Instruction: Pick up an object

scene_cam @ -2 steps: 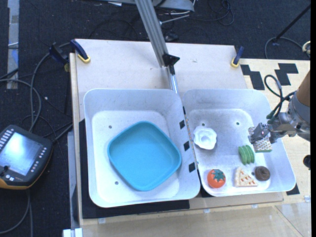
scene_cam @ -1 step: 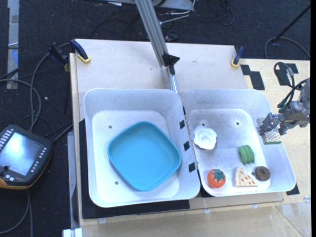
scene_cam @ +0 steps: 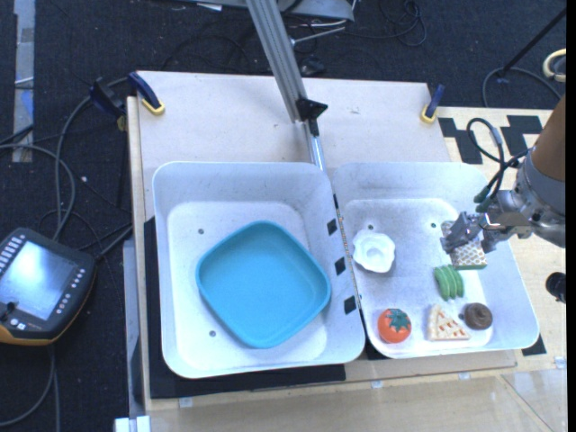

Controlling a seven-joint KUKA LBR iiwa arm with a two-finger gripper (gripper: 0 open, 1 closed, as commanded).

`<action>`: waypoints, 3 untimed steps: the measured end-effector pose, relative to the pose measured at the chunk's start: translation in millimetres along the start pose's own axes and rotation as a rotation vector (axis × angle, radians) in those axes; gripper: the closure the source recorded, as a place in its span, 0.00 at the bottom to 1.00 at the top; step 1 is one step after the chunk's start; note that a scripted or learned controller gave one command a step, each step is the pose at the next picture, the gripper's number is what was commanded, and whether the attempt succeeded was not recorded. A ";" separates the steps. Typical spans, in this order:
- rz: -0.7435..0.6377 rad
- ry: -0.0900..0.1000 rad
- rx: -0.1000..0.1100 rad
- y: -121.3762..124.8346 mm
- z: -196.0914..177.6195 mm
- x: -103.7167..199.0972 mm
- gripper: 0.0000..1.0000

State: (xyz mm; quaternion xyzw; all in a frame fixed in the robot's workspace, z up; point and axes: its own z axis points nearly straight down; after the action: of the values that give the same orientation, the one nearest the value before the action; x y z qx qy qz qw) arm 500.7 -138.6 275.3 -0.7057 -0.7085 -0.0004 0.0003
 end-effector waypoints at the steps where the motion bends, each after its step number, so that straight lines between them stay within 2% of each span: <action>1: 0.000 0.000 0.001 -2.0 17.6 49.3 1.00; 2: 0.000 0.000 0.001 4.4 31.4 95.6 1.00; 3: -0.001 0.000 0.000 2.6 25.4 144.4 1.00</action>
State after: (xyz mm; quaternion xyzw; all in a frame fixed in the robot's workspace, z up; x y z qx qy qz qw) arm 502.8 5.8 250.0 -0.7054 -0.7088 -0.0003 0.0002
